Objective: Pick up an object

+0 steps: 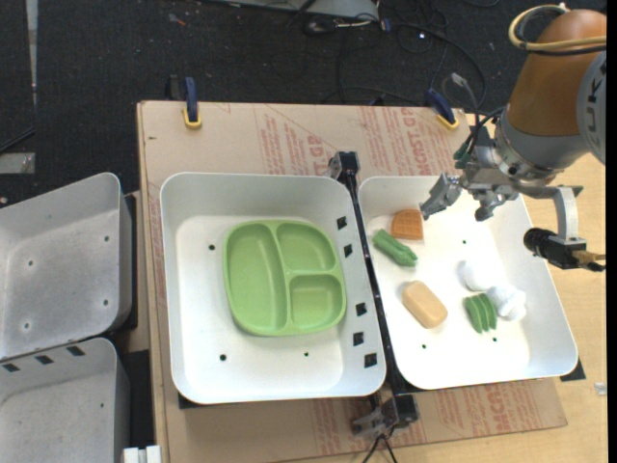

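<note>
The right bin holds several small items: an orange wedge at its far left, a green pod just below that, a tan block, a ridged green piece and a white lumpy object. My gripper hangs over the far end of this bin, up and to the right of the orange wedge. Its two fingers are spread apart, one near the wedge and the other further right. It is open, with nothing between the fingers.
The left bin holds a green divided plate. A black divider runs between the two bins. Grey metal trays lie off the bench to the left. The arm comes in from the upper right.
</note>
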Tool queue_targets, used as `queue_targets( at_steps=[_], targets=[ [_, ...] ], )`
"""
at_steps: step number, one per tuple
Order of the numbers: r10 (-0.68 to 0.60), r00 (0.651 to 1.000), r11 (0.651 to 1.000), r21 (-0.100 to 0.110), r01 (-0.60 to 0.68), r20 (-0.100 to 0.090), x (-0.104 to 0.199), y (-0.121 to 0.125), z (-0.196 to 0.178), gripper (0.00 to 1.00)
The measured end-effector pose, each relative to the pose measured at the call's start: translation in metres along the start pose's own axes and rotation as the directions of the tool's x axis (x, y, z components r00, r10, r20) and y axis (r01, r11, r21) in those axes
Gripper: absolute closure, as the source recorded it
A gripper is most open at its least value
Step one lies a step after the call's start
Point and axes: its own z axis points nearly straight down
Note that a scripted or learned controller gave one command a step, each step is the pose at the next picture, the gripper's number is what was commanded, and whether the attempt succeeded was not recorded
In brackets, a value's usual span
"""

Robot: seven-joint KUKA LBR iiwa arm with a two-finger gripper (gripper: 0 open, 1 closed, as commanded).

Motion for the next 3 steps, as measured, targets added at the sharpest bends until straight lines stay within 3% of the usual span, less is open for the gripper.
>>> queue_targets(
  at_steps=[1, 3],
  targets=[
    [-0.002, 1.0, 1.0, -0.012, 0.002, 0.001, 0.0, 0.002, -0.007, 0.0],
    [0.001, 1.0, 1.0, -0.009, -0.001, 0.002, -0.003, 0.001, 0.092, 0.0]
  ],
)
